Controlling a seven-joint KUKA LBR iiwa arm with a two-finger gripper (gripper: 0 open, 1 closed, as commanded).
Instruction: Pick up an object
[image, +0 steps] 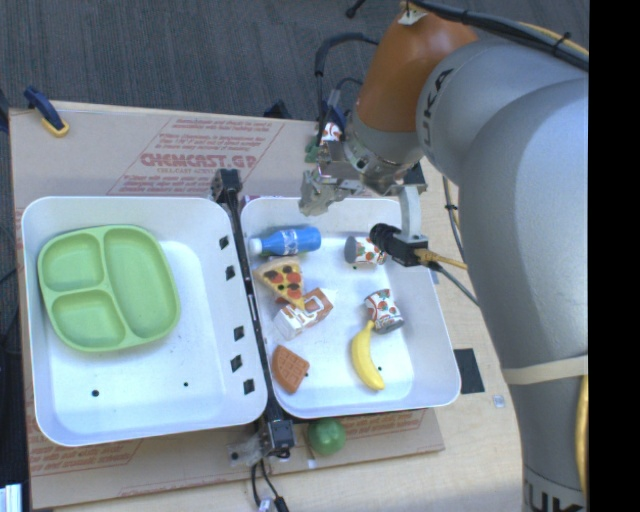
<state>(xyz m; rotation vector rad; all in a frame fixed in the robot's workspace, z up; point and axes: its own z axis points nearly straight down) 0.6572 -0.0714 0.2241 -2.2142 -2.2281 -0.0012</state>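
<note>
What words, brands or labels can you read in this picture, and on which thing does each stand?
"CHEMCAST GP", red print on the cardboard sheet under the bins; the smaller red lines around it are too blurred to read.
"KU", part of black lettering on the grey arm.
Blue bottle: white label, too small to read.

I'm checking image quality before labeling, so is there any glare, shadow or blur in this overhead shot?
Camera view: even, soft lighting; the green tray and banana are sharp with only faint shadows; the right bin floor looks bright but not blown out; the arm's grey casing, close to the lens, looks slightly soft.
</note>
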